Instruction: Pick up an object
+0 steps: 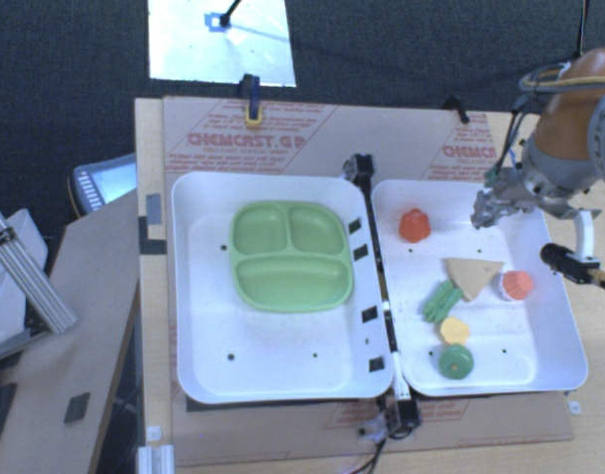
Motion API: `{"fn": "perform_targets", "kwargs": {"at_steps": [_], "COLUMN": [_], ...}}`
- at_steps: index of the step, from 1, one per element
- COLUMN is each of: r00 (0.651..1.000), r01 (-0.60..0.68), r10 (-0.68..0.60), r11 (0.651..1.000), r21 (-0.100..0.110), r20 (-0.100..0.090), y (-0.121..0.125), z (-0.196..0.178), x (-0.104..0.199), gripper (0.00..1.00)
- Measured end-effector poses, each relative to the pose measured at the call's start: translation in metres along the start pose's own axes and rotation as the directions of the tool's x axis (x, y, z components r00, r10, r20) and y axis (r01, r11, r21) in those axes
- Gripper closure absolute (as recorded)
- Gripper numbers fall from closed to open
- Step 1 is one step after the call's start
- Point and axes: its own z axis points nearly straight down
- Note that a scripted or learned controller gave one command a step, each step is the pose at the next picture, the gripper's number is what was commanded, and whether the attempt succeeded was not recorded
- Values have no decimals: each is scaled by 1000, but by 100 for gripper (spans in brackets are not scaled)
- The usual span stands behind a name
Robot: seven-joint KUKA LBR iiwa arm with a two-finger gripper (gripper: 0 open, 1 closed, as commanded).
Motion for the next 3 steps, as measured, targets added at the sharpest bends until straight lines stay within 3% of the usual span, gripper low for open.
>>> {"fn": "perform_targets", "kwargs": {"at_steps": [1, 2, 3], "r00": [1000, 1000, 1000], "r01": [1, 0, 5], "r10": [-1, 0, -5], "r11": [1000, 1000, 1000], "r21": [-1, 4, 5], "r20": [1, -1, -3], "y": [11, 12, 16], "z": [-62, -89, -97], "x": [-3, -3, 51], "gripper": [100, 100, 100]}}
